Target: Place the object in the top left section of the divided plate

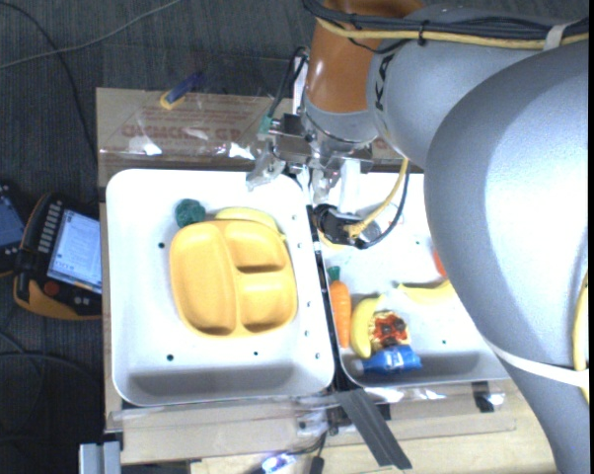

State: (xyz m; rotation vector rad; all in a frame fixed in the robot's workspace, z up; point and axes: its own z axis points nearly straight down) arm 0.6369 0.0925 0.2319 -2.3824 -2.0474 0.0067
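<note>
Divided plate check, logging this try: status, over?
End effector above the bins' shared far edge, nothing seen in it. Yellow divided plate in left bin, sections bare. Green object beside plate's far rim. Carrot in right bin.

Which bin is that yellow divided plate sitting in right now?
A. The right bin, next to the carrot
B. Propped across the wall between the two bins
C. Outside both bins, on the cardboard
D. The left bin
D: the yellow plate lies flat on the floor of the left bin, while the carrot lies in the right bin across the dividing wall.
</note>
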